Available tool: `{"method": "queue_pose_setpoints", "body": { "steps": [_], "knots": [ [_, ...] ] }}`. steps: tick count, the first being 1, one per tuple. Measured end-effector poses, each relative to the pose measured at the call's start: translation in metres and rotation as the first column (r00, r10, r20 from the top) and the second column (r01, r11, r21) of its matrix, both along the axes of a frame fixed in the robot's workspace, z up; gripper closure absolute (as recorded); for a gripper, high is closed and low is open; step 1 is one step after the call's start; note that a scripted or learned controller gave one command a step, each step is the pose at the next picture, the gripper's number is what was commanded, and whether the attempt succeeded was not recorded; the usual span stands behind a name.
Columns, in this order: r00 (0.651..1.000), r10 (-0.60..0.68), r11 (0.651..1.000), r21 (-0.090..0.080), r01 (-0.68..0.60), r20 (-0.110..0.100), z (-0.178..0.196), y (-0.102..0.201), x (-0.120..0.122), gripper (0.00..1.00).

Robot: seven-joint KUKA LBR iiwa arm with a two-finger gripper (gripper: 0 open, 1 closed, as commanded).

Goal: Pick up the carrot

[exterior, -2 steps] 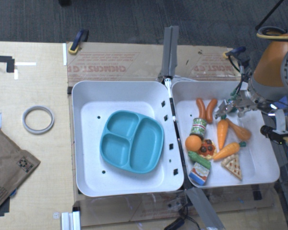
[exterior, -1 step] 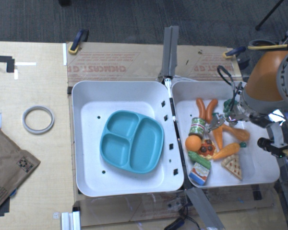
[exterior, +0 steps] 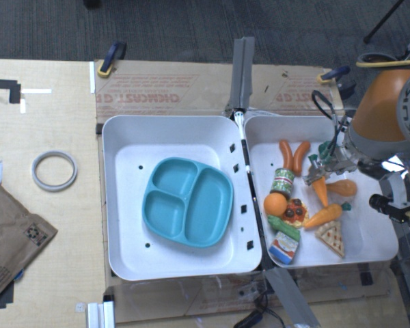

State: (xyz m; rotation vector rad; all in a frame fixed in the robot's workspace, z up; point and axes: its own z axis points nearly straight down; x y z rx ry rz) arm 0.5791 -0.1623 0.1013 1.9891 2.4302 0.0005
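Camera view, from the bottom of the frame upward. In the right bin (exterior: 369, 255), the lower items are a pizza slice (exterior: 332, 238) at lower right and a small white-and-blue packet (exterior: 283, 249) to its left. Above these a carrot (exterior: 322, 216) lies aslant, its green top toward the right, just beside a dark berry cluster (exterior: 294, 212) and an orange ball (exterior: 275, 203). A second, smaller carrot (exterior: 320, 191) points down and to the right from directly under the hand (exterior: 319, 171), and a pale orange piece (exterior: 342, 188) rests at its right. Further up, a labelled can (exterior: 283, 181) and two sausages (exterior: 294, 154) sit toward the bin's upper middle. The hand is lowered over the upper end of the small carrot; whether its fingers are spread, pressed together or pinching the carrot cannot be told at this size, though contact seems likely. The step in hand appears to be the grasp approach or closure. The next move calls for a firm closure across the carrot's narrow body, then a straight lift clear of its neighbours. In the left bin (exterior: 123, 251) lies a blue divided plate (exterior: 188, 202); a tape ring (exterior: 55, 170) rests on the table (exterior: 34, 115) at far left.
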Motion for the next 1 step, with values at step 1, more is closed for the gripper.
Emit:
{"method": "queue_pose_setpoints", "body": {
  "steps": [1],
  "knots": [
    [0.995, 0.103, 0.995, 0.000, -0.103, -0.001, 0.0996, 0.0919, 0.0268, 1.00]
  ]
}}
